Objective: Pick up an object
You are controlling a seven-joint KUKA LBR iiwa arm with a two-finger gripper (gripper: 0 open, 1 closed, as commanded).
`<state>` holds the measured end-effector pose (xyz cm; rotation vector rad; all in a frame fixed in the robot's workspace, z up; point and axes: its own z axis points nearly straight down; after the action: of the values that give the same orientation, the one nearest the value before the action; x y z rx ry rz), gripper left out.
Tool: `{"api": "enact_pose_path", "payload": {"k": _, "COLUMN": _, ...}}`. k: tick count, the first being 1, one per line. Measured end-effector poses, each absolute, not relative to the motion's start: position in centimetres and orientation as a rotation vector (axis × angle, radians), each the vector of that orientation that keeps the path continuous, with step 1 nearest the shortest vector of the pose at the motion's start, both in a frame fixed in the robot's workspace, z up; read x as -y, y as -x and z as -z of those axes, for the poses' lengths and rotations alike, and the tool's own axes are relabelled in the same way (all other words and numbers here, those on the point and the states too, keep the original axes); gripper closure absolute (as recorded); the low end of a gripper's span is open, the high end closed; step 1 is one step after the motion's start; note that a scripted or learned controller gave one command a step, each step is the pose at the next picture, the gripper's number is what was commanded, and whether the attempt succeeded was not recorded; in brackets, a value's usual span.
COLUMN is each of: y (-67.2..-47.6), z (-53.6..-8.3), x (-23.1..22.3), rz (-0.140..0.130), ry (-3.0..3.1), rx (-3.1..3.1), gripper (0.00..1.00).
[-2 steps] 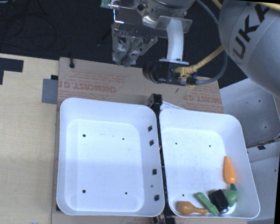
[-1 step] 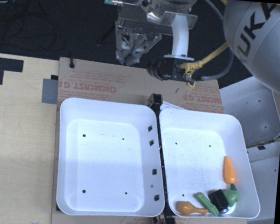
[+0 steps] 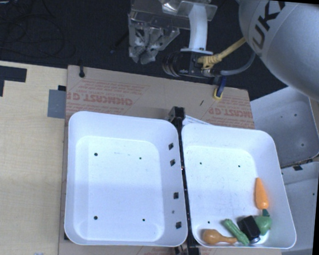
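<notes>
4 objects clustered in right bin [image 3: 226, 137] corner | carrot [image 3: 261, 194] long axis near-vertical | cardboard [image 3: 112, 98] print mirrored | gripper [image 3: 149, 46] finger state undeterminable

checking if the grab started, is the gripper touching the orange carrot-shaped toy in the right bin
Apart. The camera view shows the gripper raised beyond the bins' far edge, while the orange carrot-shaped toy lies near the right bin's right wall.

We see the claw [image 3: 149, 46] raised at the far edge, above the table [image 3: 16, 155] and clear of both bins. The left bin [image 3: 73, 144] sits beside the right bin [image 3: 270, 143], whose near right corner gathers an orange carrot [image 3: 261, 194], a black object [image 3: 250, 227], green pieces [image 3: 235, 230] and a tan gourd-shaped toy [image 3: 216, 236].
</notes>
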<state>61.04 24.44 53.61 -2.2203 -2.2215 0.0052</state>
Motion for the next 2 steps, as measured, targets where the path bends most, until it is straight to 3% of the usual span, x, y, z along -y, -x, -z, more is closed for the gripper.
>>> {"api": "enact_pose_path", "payload": {"k": 1, "y": -64.50, "z": -53.65, "x": -24.41, "rz": -0.005, "ry": 2.222, "rx": 2.220, "gripper": 1.00}}
{"api": "enact_pose_path", "payload": {"k": 2, "y": -64.42, "z": -54.57, "x": -24.38, "rz": -0.011, "ry": 2.221, "rx": 2.219, "gripper": 1.00}}
